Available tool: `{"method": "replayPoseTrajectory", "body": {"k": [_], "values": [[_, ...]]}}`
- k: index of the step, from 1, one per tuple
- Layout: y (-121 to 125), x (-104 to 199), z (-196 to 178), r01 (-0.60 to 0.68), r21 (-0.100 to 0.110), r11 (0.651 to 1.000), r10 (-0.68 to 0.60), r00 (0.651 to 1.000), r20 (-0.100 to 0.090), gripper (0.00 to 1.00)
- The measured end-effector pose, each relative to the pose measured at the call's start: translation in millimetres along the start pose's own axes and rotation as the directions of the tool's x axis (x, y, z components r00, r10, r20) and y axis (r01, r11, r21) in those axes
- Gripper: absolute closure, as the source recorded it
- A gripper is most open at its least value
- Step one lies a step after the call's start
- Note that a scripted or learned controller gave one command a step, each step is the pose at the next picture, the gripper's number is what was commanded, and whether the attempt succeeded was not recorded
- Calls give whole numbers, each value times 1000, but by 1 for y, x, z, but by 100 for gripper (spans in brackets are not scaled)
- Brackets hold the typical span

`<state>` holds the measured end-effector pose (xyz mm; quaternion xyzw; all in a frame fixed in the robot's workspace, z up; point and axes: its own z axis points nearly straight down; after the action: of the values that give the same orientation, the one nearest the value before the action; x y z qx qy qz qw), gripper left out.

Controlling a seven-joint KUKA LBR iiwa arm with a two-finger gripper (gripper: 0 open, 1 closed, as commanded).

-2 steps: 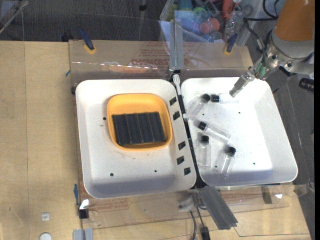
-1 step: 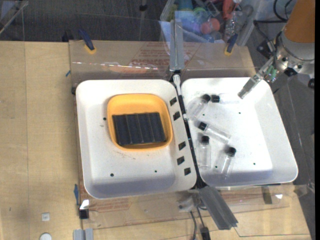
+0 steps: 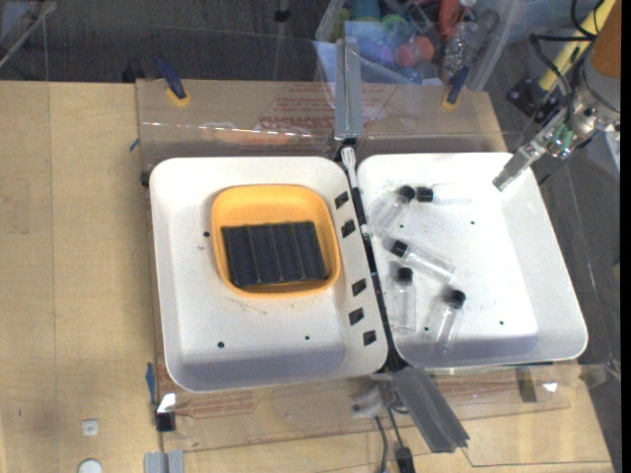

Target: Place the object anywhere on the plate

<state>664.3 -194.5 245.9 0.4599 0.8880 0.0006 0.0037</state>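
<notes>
Robotics lab: bench [image 3: 69, 215], white bins [image 3: 177, 343], clamps [image 3: 174, 89].

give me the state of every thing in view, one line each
gripper: above the right bin's far right corner, holding nothing seen
vials: clear with black caps, lying on their sides, scattered in the left half of the right bin
plate: orange, in the left bin, upright
dark ribbed block: lying flat on the plate
left bin: holds the plate
right bin: holds the vials

On the tabletop [image 3: 69, 264] two bins sit side by side. The left bin [image 3: 187, 343] holds a plate [image 3: 274, 202]; the right bin [image 3: 513, 313] holds what look like four vials [image 3: 424, 261], scattered toward its left.
</notes>
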Motion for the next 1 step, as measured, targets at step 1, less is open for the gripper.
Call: {"method": "replayPoseTrajectory", "body": {"k": [1], "values": [[-14,-25,10,-27,0,1000,27,1000,0,0]]}}
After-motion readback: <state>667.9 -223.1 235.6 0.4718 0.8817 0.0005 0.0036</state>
